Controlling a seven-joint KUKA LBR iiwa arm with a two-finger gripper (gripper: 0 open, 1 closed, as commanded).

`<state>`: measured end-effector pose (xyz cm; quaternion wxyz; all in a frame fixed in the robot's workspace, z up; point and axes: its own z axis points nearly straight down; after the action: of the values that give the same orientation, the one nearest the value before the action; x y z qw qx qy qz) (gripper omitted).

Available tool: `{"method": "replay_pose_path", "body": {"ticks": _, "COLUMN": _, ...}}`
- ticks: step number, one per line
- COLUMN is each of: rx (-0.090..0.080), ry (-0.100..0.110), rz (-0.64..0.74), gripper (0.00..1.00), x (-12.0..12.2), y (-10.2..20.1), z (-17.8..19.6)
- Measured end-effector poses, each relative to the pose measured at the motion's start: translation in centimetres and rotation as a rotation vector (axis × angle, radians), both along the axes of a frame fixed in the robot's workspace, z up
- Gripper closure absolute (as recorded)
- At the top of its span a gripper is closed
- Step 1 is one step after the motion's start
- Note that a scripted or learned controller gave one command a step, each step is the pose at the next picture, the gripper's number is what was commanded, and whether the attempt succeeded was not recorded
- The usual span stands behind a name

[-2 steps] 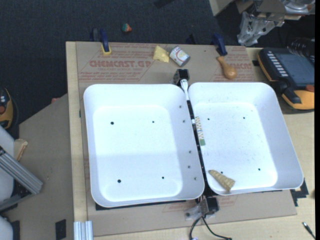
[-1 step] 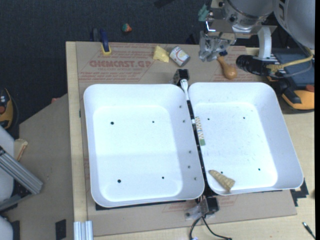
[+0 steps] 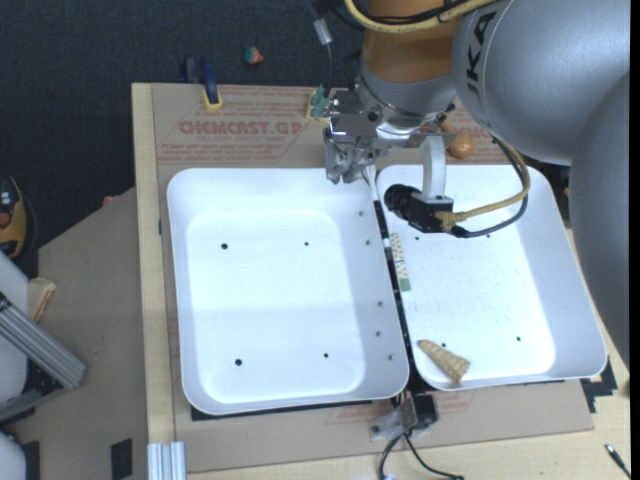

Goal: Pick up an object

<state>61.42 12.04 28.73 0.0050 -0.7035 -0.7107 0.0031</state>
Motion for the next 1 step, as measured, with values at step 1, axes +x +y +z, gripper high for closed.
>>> {"method": "replay_pose_path", "body": {"ticks": 1, "rx": -0.002, "ry": -0.017, "rz": -0.012, "gripper": 1.0, "x": -0.72, "y": -2.02, "z": 3.81}}
